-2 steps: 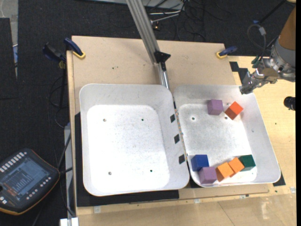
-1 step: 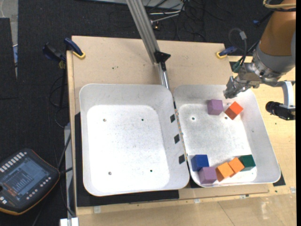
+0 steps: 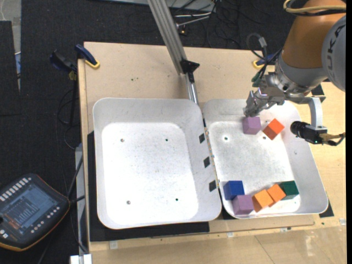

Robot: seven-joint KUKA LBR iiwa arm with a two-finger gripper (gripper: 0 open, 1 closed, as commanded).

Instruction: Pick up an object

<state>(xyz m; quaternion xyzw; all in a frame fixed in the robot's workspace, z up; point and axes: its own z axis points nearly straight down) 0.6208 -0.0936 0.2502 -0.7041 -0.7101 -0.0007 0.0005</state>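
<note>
Dark floor with loose cables surrounds a pale wooden worktop [image 3: 137,70] that carries two shallow white bins side by side. Nothing lies on the speckled floor of the left bin [image 3: 104,147]. The right bin [image 3: 308,169] holds six blocks. Near its far edge a purple block [image 3: 251,125] sits just beside an orange block [image 3: 273,128], the two a little apart. Along the near edge a second group clusters: a blue block [image 3: 234,189], a purple one [image 3: 243,204], an orange one [image 3: 263,198] and a green one [image 3: 288,190], the last three touching in a row.

From the right the grey arm [image 3: 308,43] with its orange band reaches down over the far part of the right bin. Its tool [image 3: 254,110] hangs directly above the far purple block, right at that block's top edge; whether it is released or clenched cannot be told, and no block is seen gripped.

Part of the letters "UK" shows on the arm's grey casing. A handheld controller with a lit screen [image 3: 25,208] lies on the floor at lower left, its text too small to read.
</note>
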